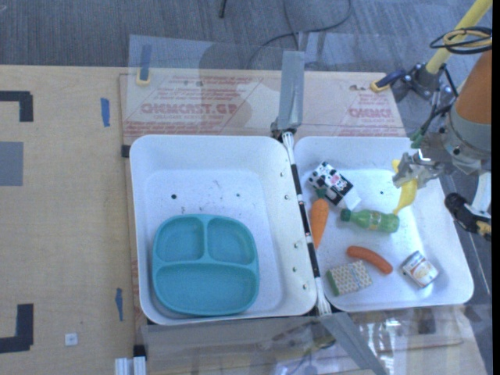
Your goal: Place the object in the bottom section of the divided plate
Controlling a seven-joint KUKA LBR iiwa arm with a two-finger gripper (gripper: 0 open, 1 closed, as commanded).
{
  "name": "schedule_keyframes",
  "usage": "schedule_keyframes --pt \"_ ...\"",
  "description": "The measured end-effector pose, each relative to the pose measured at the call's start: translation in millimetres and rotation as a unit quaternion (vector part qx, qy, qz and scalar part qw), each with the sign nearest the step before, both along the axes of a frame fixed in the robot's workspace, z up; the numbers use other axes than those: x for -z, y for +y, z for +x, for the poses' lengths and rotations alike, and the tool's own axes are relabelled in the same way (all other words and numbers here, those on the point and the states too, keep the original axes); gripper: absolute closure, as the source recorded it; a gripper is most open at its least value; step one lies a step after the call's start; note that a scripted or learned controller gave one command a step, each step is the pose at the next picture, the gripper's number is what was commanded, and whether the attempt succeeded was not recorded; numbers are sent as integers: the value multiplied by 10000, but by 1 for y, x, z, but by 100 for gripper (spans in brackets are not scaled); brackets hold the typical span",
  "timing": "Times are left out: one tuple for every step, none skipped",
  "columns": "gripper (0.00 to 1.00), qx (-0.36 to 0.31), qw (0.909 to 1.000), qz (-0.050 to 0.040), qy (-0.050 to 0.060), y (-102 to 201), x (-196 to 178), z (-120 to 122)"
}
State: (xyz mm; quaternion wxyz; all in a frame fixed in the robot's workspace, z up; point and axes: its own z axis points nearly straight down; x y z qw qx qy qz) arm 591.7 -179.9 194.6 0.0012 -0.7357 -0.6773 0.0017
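A teal divided plate [205, 264] lies in the left bin [148, 170], with two small sections at the top and one wide section at the bottom. My gripper [408, 176] hangs over the right bin's far right side, well away from the plate. A yellow banana-like object [404, 198] dangles from between its fingers, above the bin floor and just right of a green bottle [371, 221].
The right bin [457, 287] also holds a black-and-white toy [330, 183], a carrot [319, 219], an orange sausage [369, 258], a speckled cracker block [349, 277] and a small can [419, 269]. A ridge [301, 209] divides the two bins.
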Motion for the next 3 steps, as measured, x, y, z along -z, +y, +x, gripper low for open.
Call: schedule_keyframes --pt "100 -220 9998 10 8 107 13 -6" --pt "100 -1432 9897 13 9 185 12 -48" --pt "100 -1745 9847 11 10 252 13 -69"
